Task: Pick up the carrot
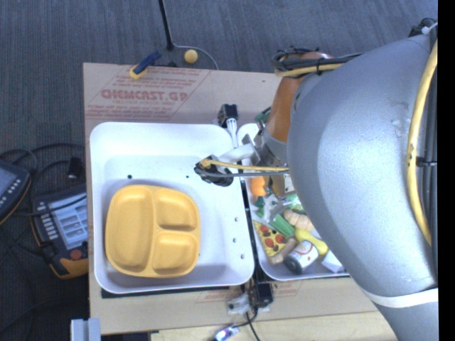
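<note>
Yellow tray (151, 228) sits in my left bin (106, 141); right bin (313, 272) holds toys, carrot (257, 185) included. My arm (355, 155) looms over; claw state, can't tell.

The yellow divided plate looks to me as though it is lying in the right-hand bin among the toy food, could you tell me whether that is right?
Not quite: the camera view shows the yellow divided plate lying in the left-hand bin, on its own. The toy food is heaped in the right-hand bin, partly under the grey arm.
</note>
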Controlling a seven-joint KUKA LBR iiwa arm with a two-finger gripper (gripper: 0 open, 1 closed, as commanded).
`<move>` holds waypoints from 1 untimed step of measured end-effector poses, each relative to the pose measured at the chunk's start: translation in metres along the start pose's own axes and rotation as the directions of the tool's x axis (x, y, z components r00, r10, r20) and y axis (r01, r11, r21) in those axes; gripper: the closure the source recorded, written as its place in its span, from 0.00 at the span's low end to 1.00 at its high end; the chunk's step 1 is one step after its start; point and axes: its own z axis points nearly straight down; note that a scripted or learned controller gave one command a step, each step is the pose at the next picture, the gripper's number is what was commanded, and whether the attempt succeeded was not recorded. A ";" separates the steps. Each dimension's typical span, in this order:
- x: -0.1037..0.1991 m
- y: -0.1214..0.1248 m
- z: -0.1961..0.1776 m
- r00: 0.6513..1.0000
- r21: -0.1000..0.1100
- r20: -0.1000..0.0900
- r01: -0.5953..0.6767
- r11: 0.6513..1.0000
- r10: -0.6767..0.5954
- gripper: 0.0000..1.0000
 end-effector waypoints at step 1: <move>-0.075 0.032 0.000 1.000 -0.001 0.001 -0.028 1.000 0.028 0.00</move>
